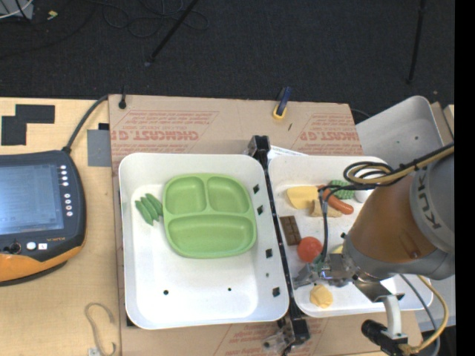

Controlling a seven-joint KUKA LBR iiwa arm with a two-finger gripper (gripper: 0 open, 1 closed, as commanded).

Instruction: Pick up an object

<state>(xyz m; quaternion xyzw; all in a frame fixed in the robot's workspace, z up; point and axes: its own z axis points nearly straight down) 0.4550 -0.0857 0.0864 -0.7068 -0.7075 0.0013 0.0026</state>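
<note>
The arm (397, 228) reaches over the right bin (371, 311); the left bin (141, 288) bears a green plate (209, 216); the gripper (318, 273) sits low between a red tomato (309, 248) and a yellow piece (321, 296); whether it grips anything, I cannot tell.

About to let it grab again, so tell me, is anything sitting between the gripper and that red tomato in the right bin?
Nothing visible does. The gripper hangs low in the right bin, and the red tomato lies just beyond it with bare bin floor between. The brown block sits on the tomato's far side.
</note>
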